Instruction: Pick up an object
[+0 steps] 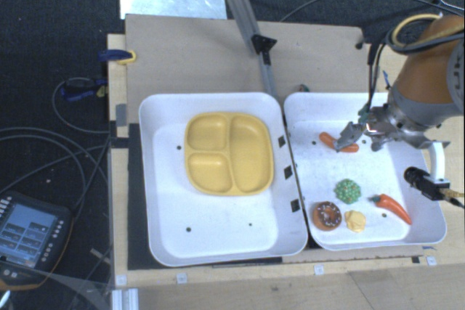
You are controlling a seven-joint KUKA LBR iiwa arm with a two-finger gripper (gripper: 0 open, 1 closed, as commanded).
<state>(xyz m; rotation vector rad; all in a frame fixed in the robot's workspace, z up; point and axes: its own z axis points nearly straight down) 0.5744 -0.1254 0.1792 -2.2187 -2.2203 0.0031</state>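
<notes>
Five small things lie in the right-hand bin (421,232), and the one nearest the tool (354,136) is an orange-red sausage-shaped piece (338,144) lying flat on the bin floor toward the upper middle. The tool's dark fingers hang over its right end, seemingly touching or just above it, though the view is too coarse there to tell whether the piece sits between them; how wide the tool stands I cannot tell.

Lower in the same bin, a green bumpy ball (348,191) sits near the centre. Below it and to the left lies a brown ringed doughnut (327,215), with a pale yellow lump (355,221) just beside it on the right. A carrot (393,207), orange with a green tip, lies aslant toward the bin's right wall, well apart from the sausage piece.

Above the tool, the grey arm with its orange band (429,72) comes in from the right, cables looping over it.

Beside this bin, touching along the middle seam, the left-hand bin (218,239) holds a yellow divided plate (229,154) with three compartments, set in its upper half. Both bins rest on the tan table (189,54).
</notes>
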